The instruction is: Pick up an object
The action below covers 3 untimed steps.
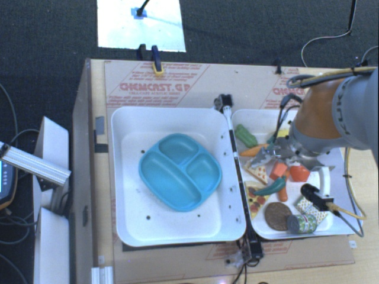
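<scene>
Pincer (271, 156) low in right bin (337, 232) over the toy food, grip state can't tell; nearest target orange piece (278, 170) just beside it, so descend straight, centre on it, avoid teal pepper (271, 187) and pizza slice (257, 173).

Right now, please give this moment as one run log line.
arm: over right bin | gripper: above toy food | blue plate: left bin
</scene>
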Available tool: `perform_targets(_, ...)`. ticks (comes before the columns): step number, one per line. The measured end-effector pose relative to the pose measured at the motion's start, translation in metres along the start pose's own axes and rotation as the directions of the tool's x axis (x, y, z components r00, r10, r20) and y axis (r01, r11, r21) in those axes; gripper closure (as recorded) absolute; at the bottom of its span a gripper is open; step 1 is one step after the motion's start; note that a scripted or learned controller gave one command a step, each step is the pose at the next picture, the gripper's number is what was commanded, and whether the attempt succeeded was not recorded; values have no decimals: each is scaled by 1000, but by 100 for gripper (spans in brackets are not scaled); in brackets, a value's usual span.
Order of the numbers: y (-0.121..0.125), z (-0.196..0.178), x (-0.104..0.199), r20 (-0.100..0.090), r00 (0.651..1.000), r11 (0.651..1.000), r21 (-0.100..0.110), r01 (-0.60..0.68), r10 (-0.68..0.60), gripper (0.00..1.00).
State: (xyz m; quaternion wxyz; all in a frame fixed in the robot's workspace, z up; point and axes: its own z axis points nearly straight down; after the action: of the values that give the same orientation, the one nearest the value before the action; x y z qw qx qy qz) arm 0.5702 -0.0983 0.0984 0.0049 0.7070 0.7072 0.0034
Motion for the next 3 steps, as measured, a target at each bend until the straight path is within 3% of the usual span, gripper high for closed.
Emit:
perform_targets(1,-19,6,-22,-3,1000,1000,-9,2,-2,0)
perform_targets(2,-42,7,-20,2,1000,1000,-13,-1,1,0)
perform_targets(3,-64,7,0,4,1000,1000,-10,-1,1,0)
